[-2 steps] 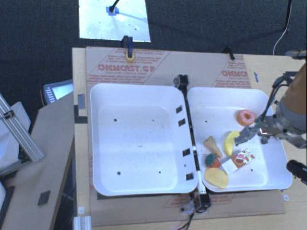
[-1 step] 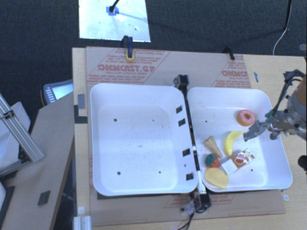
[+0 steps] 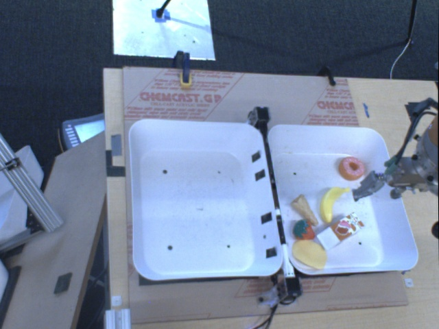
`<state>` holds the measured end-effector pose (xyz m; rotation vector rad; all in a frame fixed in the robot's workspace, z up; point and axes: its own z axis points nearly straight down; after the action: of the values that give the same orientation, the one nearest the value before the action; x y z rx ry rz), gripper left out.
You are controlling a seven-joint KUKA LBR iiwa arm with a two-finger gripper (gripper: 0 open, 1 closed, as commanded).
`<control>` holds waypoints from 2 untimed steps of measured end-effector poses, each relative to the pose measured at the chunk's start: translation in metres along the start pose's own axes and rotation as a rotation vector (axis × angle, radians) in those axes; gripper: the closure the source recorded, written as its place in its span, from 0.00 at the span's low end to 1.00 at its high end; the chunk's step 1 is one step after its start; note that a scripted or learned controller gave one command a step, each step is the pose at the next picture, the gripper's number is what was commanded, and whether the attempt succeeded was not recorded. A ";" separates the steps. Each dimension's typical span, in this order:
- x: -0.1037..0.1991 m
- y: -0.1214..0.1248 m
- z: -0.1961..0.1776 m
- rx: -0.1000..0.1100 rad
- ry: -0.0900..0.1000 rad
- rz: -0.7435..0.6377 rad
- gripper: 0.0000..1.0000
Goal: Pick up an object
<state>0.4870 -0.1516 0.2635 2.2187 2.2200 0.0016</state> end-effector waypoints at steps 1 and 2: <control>0.017 0.001 -0.074 -0.007 -0.001 -0.006 0.00; -0.001 0.000 -0.072 -0.001 0.000 0.000 0.00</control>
<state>0.4869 -0.1522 0.3351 2.2175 2.2197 0.0027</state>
